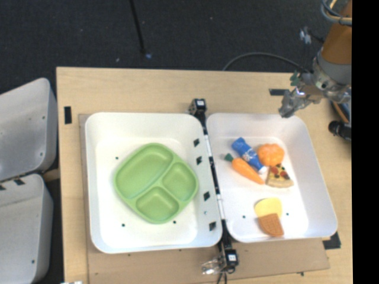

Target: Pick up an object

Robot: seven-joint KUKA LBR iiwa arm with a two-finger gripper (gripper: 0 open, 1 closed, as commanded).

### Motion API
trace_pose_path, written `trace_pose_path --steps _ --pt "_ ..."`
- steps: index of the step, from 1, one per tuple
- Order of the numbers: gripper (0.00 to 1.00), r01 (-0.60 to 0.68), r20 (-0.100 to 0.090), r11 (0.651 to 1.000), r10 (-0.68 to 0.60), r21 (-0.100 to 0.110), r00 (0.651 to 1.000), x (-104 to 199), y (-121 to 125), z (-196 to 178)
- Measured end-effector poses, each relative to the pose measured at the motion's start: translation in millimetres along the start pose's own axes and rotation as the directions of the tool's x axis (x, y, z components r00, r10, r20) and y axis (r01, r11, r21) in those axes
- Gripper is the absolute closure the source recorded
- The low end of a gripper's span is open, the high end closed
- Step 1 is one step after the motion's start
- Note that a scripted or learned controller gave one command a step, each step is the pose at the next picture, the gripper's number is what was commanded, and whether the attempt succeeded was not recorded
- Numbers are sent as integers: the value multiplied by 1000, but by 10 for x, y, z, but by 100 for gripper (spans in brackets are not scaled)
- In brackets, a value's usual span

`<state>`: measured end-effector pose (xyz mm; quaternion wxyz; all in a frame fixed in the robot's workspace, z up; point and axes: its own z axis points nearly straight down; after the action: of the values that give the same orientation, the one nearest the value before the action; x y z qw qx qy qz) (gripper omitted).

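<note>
The right bin (308, 158) holds several toy foods: a blue packet (244, 149), an orange fruit (270, 154), a carrot (247, 170), a pizza slice (279, 177) and a yellow and tan piece (270, 216). My gripper (290, 105) hangs above the bin's far right corner, away from all of them, with nothing visibly between its fingers. The arm's orange band (339, 40) shows at the upper right.
A green divided plate (155, 182) lies in the left bin (98, 158). A black cable (254, 57) curves across the bench behind the bins. A black clip (198, 106) sits where the bins meet at the back.
</note>
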<state>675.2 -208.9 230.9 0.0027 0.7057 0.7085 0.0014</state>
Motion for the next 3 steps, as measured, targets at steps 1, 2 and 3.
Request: trace_pose_path --steps 1,2,3 --pt "100 1 0 1000 -1 2 1000 -14 11 -279" --pt "100 1 -2 1000 -1 6 1000 460 -230 -356" --pt "100 1 -2 1000 -1 8 1000 892 -400 -224"
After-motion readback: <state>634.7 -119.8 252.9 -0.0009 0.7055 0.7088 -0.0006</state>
